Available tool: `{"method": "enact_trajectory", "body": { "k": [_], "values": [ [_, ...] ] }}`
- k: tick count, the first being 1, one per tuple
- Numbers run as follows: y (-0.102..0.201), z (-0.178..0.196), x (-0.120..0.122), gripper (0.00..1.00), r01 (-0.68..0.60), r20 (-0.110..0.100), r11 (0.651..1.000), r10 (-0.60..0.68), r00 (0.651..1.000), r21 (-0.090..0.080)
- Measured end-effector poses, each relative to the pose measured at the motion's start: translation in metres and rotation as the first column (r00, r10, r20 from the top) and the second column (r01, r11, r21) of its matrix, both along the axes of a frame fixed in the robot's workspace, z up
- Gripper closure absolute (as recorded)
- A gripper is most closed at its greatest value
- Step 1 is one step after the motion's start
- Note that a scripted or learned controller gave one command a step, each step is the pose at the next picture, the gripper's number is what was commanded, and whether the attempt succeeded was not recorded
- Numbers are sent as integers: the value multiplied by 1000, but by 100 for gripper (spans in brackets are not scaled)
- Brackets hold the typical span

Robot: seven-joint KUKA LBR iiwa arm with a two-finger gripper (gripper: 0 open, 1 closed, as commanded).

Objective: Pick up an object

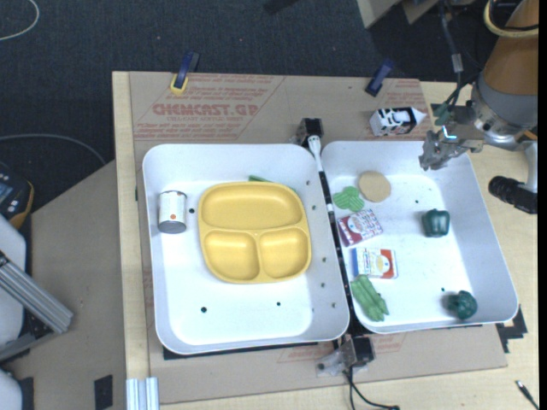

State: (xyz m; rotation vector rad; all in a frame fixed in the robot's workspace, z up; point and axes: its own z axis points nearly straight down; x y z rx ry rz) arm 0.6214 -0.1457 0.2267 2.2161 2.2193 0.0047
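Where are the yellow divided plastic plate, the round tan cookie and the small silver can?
yellow divided plastic plate point(254, 205): camera view, its large top compartment.
round tan cookie point(373, 186): camera view, its centre.
small silver can point(172, 211): camera view, its side.

1. Dark blue-grey carpet point(128, 24) fills the top and left of the frame.
2. A thin white cable point(19, 14) loops on it at the upper left.
3. A brown board point(214, 101) with red print lies in the middle; 2 clamps point(181, 73) grip its top edge.
4. A pale wood bench point(85, 254) shows under the board at the left and bottom.
5. A metal rail point(34, 301) sits at the lower left.
6. Light is even, with soft shadows.
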Motion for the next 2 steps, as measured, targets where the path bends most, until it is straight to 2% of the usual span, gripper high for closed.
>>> {"method": "enact_trajectory", "body": {
  "k": [2],
  "values": [
    [104, 6, -22, 100, -3, -10, 1000, 3, 1000, 3]
  ]
}}
